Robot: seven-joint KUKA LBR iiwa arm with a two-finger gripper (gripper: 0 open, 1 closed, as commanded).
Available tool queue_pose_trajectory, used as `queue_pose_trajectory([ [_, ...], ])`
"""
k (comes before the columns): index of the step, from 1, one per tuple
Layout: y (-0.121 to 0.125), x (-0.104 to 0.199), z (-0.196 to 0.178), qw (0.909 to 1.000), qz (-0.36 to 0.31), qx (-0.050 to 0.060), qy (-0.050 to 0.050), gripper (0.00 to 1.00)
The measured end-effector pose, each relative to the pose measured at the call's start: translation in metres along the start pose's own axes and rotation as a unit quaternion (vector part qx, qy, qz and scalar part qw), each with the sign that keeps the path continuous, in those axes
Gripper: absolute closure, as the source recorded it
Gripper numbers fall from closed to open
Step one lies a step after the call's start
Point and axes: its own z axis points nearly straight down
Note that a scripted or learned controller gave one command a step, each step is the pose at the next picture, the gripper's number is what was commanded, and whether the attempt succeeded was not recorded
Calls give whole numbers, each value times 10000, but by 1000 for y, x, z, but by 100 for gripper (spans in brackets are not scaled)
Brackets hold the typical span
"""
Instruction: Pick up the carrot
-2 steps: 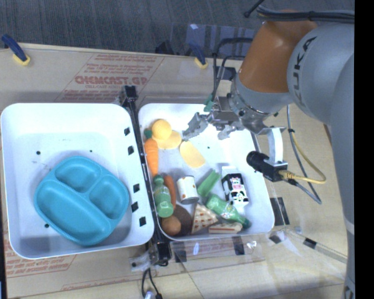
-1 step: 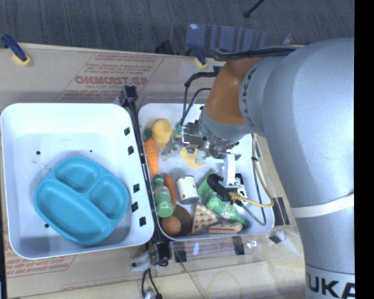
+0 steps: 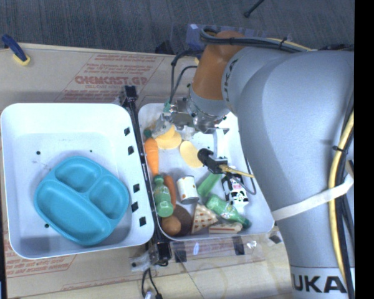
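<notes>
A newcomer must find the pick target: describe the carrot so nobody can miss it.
Start at the right-hand white bin, the one crowded with toy food. Follow its left wall, next to the bin holding the blue divided plate, to about mid-height. The carrot lies there lengthwise: a plain orange tapered stick, above the green bottle and left of the yellow slices.

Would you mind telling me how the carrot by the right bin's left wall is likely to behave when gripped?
The carrot looks like smooth moulded plastic, so probably stiff and light. Its tapered, rounded shape may slip or roll between fingers. It lies against the bin wall, likely limiting room there.
</notes>
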Motion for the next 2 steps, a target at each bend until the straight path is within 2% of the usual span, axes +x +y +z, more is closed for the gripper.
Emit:
queue_pose_trajectory([
  [1,-28,-12,4,9964,843,26,-7,0],
  [2,-60,-8,3,9898,1425,6,-11,0],
])
